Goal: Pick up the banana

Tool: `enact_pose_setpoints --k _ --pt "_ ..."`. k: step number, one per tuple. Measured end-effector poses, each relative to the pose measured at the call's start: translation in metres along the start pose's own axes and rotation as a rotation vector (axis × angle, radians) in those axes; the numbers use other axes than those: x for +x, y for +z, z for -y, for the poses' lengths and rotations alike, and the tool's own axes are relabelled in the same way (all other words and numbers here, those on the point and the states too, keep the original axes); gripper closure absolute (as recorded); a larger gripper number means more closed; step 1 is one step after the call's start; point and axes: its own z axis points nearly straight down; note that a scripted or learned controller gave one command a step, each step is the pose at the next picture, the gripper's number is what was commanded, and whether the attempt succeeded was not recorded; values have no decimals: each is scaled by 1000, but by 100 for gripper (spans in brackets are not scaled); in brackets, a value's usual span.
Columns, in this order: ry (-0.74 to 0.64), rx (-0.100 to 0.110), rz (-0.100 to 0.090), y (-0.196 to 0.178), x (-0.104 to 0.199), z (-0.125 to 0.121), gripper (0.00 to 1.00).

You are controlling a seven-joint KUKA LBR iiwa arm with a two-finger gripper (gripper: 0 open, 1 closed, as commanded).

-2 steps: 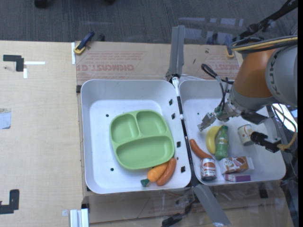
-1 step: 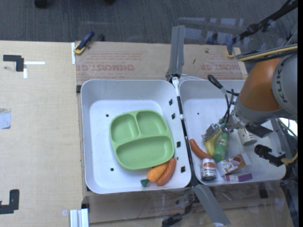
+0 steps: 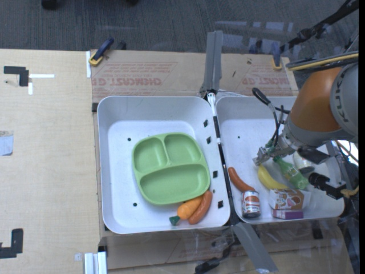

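Observation:
The yellow banana (image 3: 271, 180) lies in the right bin (image 3: 245, 108), near its front, curving from upper left to lower right. My gripper (image 3: 267, 154) hangs low over the bin, right at the banana's upper left end. The grey wrist and orange band of the arm rise behind it to the right. A green bottle (image 3: 292, 174) lies against the banana's right side, partly under the arm's hardware.
Also in the right bin are a red sausage (image 3: 239, 180), a small can (image 3: 250, 204) and a carton (image 3: 287, 203), all close to the banana. The left bin (image 3: 114, 153) holds a green divided plate (image 3: 171, 167), a carrot (image 3: 186, 209) and another sausage (image 3: 202, 206).

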Motion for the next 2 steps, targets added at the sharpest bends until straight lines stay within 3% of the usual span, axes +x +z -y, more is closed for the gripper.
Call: enact_pose_setpoints --k 1,2 --pt "0 0 0 0 0 0 0" --pt "178 3 -2 10 7 33 0"
